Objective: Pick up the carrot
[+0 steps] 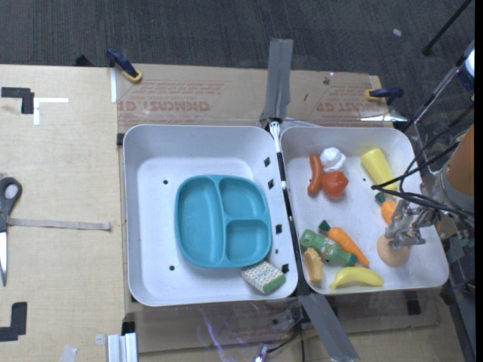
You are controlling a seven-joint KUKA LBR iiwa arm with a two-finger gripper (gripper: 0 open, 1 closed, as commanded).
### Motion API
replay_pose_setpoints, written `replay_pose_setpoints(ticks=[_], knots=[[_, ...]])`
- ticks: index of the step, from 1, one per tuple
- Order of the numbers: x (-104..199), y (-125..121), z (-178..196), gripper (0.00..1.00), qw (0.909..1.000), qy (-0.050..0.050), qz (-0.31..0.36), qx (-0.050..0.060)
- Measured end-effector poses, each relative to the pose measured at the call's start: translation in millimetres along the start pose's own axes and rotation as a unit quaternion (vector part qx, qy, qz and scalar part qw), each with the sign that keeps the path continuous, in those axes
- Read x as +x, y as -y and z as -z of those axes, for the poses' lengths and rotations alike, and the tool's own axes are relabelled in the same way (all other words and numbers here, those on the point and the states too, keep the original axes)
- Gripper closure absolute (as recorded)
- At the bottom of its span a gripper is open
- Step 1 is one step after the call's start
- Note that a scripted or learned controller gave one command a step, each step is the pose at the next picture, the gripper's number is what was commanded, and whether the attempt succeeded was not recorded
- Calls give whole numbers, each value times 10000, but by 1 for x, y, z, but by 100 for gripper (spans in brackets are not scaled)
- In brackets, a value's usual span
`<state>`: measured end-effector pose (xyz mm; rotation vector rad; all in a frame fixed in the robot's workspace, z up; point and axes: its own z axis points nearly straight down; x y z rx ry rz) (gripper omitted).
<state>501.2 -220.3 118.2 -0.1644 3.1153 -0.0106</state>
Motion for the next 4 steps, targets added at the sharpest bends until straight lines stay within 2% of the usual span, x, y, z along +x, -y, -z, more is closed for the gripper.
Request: replay_pose_setpoints(ticks=[1,2,3,4], knots=[[0,0,0,0,10000,-3,1,-2],[12,-1,-25,0,9919,-91,-1271,-23],[-6,1,-26,0,9685,-95,-2488,-12],[-35,-5,-27,0,9256,-143,-3781,-51]])
